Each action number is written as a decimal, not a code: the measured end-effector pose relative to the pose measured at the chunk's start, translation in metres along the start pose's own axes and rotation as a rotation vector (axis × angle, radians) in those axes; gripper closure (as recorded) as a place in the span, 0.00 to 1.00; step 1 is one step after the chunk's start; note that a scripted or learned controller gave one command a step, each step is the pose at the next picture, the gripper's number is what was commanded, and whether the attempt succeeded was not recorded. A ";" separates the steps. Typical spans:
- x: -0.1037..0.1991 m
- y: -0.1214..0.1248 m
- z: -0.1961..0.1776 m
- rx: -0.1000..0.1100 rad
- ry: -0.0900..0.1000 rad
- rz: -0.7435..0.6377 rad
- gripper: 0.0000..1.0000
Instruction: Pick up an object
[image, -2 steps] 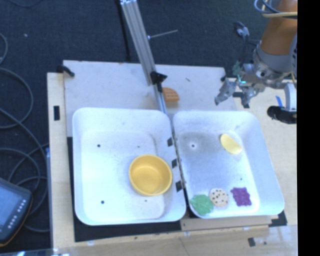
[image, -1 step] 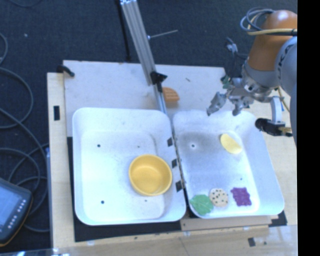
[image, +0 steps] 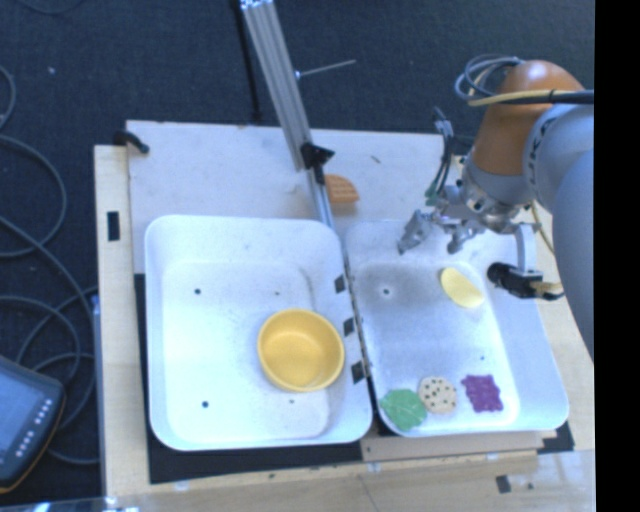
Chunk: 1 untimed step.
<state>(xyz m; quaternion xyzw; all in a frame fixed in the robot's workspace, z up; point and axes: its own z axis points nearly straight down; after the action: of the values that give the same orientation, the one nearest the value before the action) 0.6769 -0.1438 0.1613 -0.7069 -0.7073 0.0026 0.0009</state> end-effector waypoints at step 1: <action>-0.003 -0.008 0.061 0.000 0.000 0.001 0.00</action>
<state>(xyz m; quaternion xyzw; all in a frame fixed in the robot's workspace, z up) 0.6689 -0.1466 0.1006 -0.7072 -0.7070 0.0027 0.0008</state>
